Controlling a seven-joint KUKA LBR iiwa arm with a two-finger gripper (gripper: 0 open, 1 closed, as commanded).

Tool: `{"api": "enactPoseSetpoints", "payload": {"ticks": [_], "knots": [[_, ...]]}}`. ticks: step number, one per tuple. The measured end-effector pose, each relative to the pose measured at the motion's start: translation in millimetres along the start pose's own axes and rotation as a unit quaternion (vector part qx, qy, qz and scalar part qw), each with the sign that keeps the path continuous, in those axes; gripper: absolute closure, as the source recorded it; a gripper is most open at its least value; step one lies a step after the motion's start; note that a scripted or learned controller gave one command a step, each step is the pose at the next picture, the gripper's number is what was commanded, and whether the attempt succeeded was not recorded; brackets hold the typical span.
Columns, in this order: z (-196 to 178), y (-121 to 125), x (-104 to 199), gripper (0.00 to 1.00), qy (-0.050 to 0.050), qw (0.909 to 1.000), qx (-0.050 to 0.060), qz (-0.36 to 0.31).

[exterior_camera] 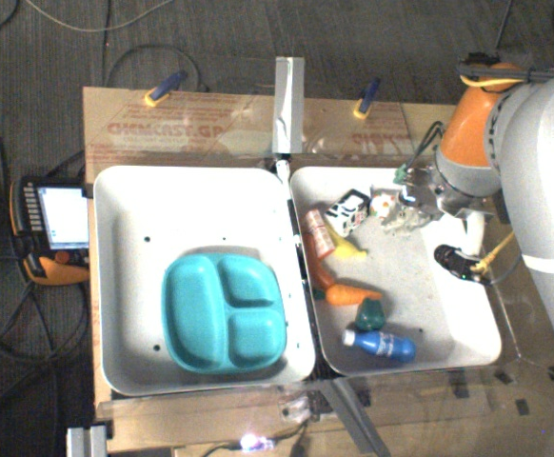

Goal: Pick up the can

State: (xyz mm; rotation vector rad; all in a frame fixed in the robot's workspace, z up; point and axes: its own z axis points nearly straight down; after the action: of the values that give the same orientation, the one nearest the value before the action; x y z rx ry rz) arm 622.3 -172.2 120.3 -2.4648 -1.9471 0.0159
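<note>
The can point(318, 233), a slim copper-red cylinder, lies on its side against the left wall of the right bin point(467, 336). My gripper point(406, 213) hangs low over the back of that bin, well to the right of the can and apart from it. A small white and orange thing point(384, 202) sits just left of the gripper. Nothing shows as lifted from the bin floor.
Beside the can lie a white and black toy point(349, 211) and a yellow piece point(353, 250). Nearer the front lie an orange carrot point(346, 294), a teal lump point(370, 314) and a blue bottle point(382, 345). The left bin point(125, 208) holds a teal divided plate point(224, 313).
</note>
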Motion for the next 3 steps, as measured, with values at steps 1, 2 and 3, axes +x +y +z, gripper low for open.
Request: {"api": "enactPoseSetpoints", "payload": {"ticks": [1,2,3], "knots": [[-1,1,2,0.0,0.001,1.0,-0.002,-0.001],[27,33,-25,0.0,0.004,0.9999,-0.006,-0.01],[16,32,-26,1.0,0.001,0.9999,-0.004,-0.01]]}}
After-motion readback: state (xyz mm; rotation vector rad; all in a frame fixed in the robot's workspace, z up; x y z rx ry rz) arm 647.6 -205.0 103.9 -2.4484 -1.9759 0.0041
